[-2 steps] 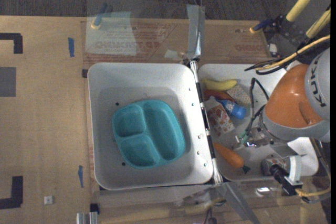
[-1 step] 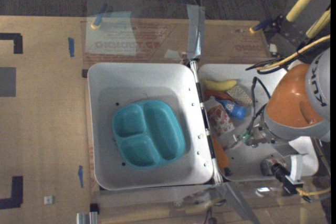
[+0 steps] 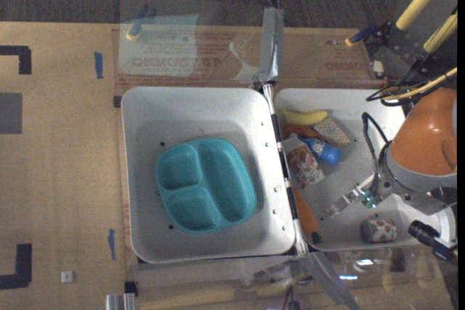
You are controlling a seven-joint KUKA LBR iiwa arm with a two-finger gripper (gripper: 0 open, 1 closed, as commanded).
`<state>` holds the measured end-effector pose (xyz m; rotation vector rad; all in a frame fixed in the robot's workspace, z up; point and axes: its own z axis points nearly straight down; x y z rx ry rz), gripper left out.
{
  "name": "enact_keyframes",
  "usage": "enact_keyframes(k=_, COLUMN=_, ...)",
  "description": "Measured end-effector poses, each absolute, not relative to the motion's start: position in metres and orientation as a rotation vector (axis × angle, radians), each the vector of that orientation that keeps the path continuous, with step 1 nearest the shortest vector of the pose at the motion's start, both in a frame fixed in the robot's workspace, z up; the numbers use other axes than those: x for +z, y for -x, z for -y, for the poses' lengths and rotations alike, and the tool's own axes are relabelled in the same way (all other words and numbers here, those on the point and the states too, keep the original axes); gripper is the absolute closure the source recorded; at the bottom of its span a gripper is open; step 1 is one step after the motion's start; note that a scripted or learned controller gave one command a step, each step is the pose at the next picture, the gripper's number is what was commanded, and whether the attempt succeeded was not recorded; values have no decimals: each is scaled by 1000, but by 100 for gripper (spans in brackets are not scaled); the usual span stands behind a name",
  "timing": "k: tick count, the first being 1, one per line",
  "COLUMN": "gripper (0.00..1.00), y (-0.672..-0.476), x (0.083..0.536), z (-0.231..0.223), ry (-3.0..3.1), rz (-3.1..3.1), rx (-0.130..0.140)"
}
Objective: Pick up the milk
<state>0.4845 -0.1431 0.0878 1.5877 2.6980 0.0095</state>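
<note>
Milk looks like a small printed carton lying flat at the left edge of the right bin, just beside the divider, w/ a blue-capped bottle touching its far-right side and an orange item near it. Probably light, thin-walled, crushable, a bit slick; best grip across its narrow sides, gently. Hand hovers right of it, nothing b/w fingers; open vs closed can't tell.
</note>
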Motion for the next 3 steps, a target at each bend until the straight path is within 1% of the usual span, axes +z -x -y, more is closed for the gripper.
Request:
enact_keyframes(k=1, gripper=100, y=-486, x=96, z=145, ry=-1592, rz=-2692, rx=9)
enact_keyframes(k=2, gripper=100, y=-481, x=182, z=59, ry=-1901, rz=-2503, rx=-3)
enact_keyframes(k=3, gripper=100, y=-480, x=182, z=-22, ry=-2043, rz=-2389, rx=-5)
